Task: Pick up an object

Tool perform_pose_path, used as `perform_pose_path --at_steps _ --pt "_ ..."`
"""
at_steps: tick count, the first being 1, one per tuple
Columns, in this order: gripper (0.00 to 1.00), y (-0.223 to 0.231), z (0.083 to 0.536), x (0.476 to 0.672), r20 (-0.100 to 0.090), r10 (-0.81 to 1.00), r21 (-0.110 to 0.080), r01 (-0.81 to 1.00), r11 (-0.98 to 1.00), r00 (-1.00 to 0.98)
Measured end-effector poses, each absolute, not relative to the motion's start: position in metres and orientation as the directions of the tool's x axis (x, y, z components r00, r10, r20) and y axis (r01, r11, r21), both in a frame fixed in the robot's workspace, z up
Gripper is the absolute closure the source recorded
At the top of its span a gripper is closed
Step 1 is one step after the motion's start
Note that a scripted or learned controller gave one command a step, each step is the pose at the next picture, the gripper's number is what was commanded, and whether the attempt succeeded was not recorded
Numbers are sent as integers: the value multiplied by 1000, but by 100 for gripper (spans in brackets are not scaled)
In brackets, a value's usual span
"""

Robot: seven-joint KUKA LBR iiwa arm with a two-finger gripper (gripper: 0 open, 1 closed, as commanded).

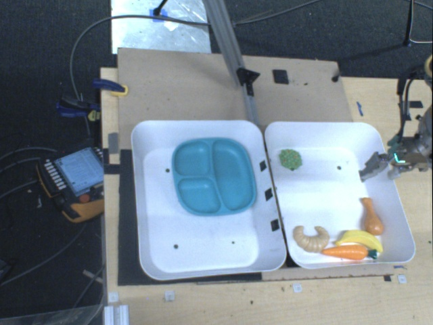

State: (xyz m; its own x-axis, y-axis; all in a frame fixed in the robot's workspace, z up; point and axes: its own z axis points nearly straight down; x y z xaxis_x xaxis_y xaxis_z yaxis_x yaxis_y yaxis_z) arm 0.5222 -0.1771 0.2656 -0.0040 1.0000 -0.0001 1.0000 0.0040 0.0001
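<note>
Gripper (374,166) positioned at right rim of right bin (325,135), reaching in from the right; finger state not discernible, nothing visibly held. Toy food items grouped in right bin: green broccoli floret (290,159) near upper left corner; orange drumstick (371,217), beige croissant (310,238), yellow banana (360,239) and orange carrot (346,252) clustered along lower right. Left bin (155,202) containing blue three-compartment plate (214,175).
</note>
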Motion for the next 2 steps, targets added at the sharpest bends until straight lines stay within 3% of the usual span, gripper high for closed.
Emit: perform_pose_path --at_steps 1,2 --pt "0 -177 266 523 0 1000 2 1000 4 -4" --pt "0 -169 212 530 1 1000 -2 1000 3 -3"
